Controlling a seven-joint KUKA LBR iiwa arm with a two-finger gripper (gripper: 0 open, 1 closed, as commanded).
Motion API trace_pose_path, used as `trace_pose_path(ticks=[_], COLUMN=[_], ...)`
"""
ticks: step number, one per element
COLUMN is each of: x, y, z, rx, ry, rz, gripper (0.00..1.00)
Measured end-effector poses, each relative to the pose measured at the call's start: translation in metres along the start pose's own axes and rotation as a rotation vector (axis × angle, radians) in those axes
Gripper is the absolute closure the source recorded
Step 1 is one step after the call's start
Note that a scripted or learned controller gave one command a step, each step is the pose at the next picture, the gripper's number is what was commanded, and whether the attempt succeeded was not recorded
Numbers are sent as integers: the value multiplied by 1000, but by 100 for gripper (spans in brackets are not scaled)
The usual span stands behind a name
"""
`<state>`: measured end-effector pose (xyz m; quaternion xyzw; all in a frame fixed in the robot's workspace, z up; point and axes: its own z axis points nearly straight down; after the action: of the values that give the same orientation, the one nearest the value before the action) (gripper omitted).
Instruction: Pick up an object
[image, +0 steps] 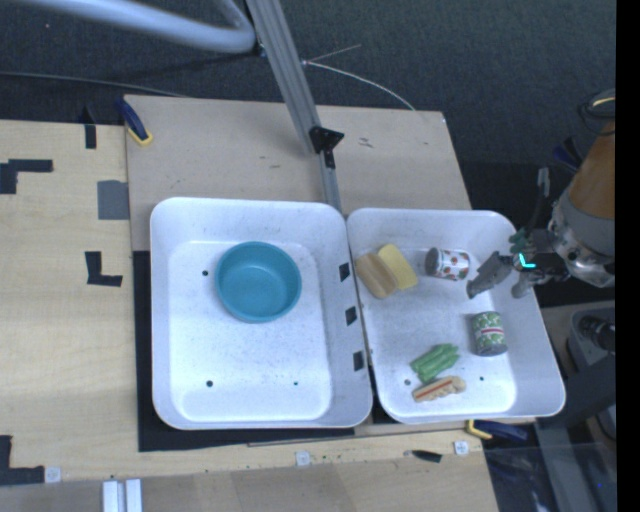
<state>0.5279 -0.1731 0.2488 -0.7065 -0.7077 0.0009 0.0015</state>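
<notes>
My gripper (503, 278) hangs over the right edge of the right bin (525, 400), its two dark fingers spread apart with nothing between them. Just left of it lies a small white can with red dots (450, 264) on its side. Below the fingers stands a green patterned can (488, 332). A yellow sponge block (387, 270) sits at the bin's upper left. Green beans (434, 359) and an orange-and-white piece (439, 388) lie near the bin's front. A blue bowl (259, 281) rests in the left bin (190, 390).
A grey metal pole (300, 95) slants down to the gap between the bins. The wooden bench (60, 330) stretches to the left. The arm's body (595, 220) is at the right edge.
</notes>
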Motion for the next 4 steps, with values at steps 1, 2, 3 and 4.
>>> trace_pose_path(ticks=[1, 2, 3, 4], x=[0, 9, 12, 12], y=[0, -4, -7, -6], z=[-1, 48, 113, 160], rx=[-2, 3, 6, -3], ry=[0, 0, 1, -2], rz=[0, 0, 1, 1], gripper=[0, 0, 0, 0])
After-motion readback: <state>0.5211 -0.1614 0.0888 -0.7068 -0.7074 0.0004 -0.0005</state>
